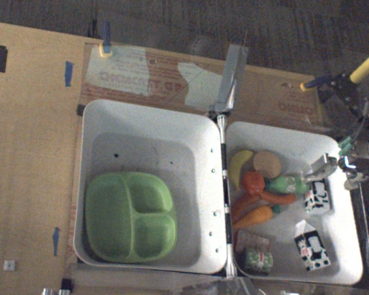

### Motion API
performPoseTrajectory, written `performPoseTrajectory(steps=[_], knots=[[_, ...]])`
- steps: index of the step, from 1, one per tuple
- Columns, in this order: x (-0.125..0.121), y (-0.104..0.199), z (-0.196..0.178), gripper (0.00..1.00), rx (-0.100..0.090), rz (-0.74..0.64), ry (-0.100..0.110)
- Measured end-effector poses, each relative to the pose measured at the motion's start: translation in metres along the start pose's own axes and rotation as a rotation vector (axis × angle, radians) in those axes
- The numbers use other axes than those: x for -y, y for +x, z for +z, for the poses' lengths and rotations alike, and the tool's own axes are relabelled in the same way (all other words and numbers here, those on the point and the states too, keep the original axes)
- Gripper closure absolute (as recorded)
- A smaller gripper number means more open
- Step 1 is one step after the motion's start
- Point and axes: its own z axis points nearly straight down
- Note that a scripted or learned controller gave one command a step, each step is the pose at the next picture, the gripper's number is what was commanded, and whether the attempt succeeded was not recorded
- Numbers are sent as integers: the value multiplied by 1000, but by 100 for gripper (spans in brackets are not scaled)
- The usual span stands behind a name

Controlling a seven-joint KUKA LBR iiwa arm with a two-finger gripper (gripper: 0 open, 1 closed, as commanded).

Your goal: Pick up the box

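Observation:
A small cow-patterned box (319, 196) sits in the right bin (351, 271) near its right wall, beside the green toy vegetable. A second cow-patterned carton (311, 249) lies closer to the front of the same bin. My gripper (332, 174) hangs at the bin's right rear, just above and behind the first box. It looks open, with one grey finger (316, 169) slanting down towards the box's upper left corner. Nothing shows between the fingers.
The right bin also holds a banana (238, 165), a round brown cookie (266, 164), a tomato (253, 182), two carrots (255, 214) and a wrapped pack with a green can (257, 252). A green divided plate (131, 216) lies in the left bin (105, 125).

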Motion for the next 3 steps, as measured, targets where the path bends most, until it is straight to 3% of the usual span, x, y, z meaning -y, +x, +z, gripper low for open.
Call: performPoseTrajectory(steps=[1,2,3], knots=[[7,34,186,0,0,184,-2],[-39,-7,190,0,-1,196,-5],[-120,10,192,0,1,97,2]])
